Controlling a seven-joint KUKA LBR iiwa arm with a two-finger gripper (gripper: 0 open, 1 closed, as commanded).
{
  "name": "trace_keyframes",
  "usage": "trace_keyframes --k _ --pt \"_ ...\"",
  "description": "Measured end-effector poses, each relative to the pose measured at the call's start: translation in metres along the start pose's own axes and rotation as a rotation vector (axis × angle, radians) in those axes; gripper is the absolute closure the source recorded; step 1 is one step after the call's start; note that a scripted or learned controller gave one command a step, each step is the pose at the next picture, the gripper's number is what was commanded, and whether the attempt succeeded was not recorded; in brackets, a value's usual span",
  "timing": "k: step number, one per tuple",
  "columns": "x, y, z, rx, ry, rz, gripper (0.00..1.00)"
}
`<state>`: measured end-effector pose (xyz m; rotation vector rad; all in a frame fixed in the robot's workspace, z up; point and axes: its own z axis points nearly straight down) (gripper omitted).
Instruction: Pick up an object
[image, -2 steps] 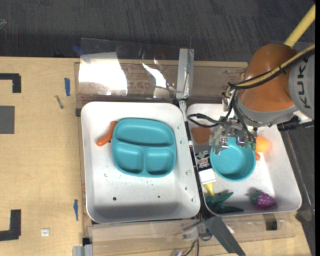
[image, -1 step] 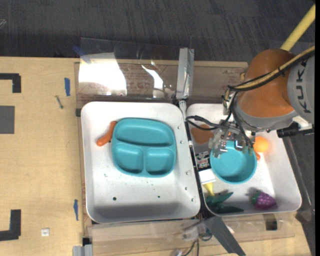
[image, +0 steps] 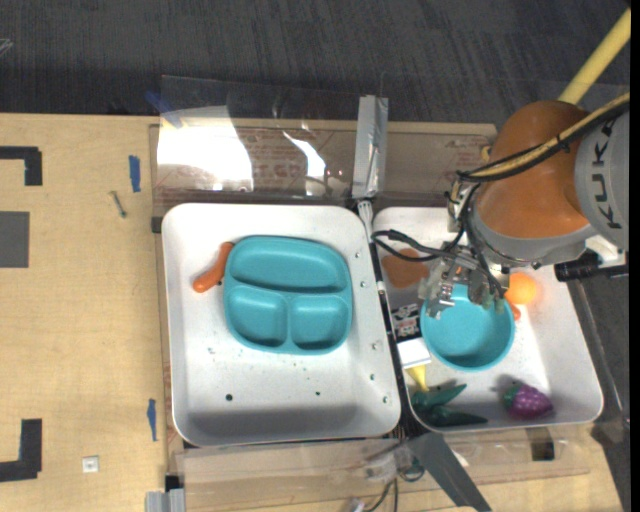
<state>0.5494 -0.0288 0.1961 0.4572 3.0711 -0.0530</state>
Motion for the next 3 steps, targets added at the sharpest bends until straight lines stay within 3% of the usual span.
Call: trace_keyframes --k 2,3 --pt "0.002 -0.003 0.001 0.004 0.003 0.153 1.0" --pt "-0.08 0.056 -0.021 -0.028 0.036 0.189 1.0"
